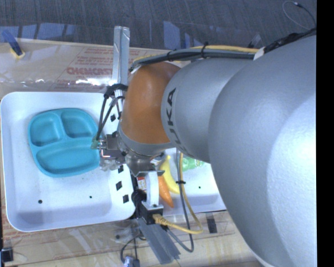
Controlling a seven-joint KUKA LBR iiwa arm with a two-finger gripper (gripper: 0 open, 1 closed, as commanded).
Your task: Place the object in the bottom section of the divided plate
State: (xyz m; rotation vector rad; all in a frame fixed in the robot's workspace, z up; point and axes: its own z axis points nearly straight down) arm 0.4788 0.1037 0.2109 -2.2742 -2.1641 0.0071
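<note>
Where the wrist point(138, 149) hangs over the seam between the bins, the gripper point(110, 153) sits at the plate's right rim.
Whether it is open or closed I cannot tell; the orange band point(147, 110) and grey arm point(256, 121) cover it from above. Just to its left the plate point(64, 141) lies flat in the left bin point(22, 204). It is smooth blue plastic with rounded corners, with two small sections at the top and one wide one at the bottom. Just right of the wrist, in the right bin point(209, 196), a curved, glossy yellow piece point(170, 174) lies against a tapered orange piece point(165, 193). A pale green thing point(191, 163) lies beyond them, half under the arm. Both bins are shallow white trays on a pale wooden bench point(61, 238).
</note>
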